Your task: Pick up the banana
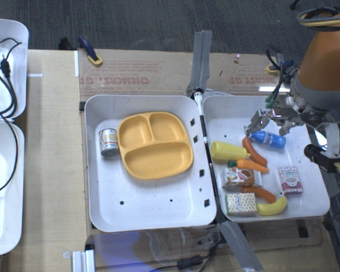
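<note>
Wooden bench (51, 152) under two shallow white bins, dark carpet beyond.

Held in the left bin (96, 169): a yellow three-part plate (155, 145) and, just beside its left edge, a small tin can (108, 142). Crowded into the right bin (323, 194): a yellow squeeze bottle (228, 151), a blue bottle (270, 139), two orange sausages (255, 153) side by side, a third sausage (262, 194), a brown snack packet (239, 177), a pale box (241, 203), a small pink-and-white carton (290, 179). Lay at the bin's front edge, the banana (273, 207), touching the pale box and close under the third sausage. Hovered over the blue bottle at the back of the same bin, the gripper (258, 122), well apart from the banana; fingers spread, nothing between them.
</note>
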`<state>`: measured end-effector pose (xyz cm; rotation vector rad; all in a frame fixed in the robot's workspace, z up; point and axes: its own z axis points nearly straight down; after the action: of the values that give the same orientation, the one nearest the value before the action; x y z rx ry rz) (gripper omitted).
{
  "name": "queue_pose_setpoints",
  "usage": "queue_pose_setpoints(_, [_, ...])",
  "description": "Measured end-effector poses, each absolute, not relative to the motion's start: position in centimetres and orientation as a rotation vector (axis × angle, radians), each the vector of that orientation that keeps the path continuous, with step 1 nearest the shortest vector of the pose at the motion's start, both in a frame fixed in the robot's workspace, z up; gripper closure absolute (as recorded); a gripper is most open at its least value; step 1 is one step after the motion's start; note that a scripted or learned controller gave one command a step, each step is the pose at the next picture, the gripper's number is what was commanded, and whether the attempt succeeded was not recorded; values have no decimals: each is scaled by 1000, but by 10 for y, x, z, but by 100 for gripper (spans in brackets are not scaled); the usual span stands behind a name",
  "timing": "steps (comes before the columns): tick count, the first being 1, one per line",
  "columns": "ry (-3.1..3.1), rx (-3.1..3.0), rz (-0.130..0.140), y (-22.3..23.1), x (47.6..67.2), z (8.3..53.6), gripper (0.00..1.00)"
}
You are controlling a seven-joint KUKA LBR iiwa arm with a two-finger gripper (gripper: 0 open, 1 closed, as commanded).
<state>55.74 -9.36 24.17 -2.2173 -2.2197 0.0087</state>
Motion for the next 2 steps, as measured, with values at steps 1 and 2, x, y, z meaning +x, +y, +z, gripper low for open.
queue_pose_setpoints(1, [-2202,-2235,10,-10,602,187,0])
queue_pose_setpoints(2, [-2096,-2334,9,-43,556,188,0])
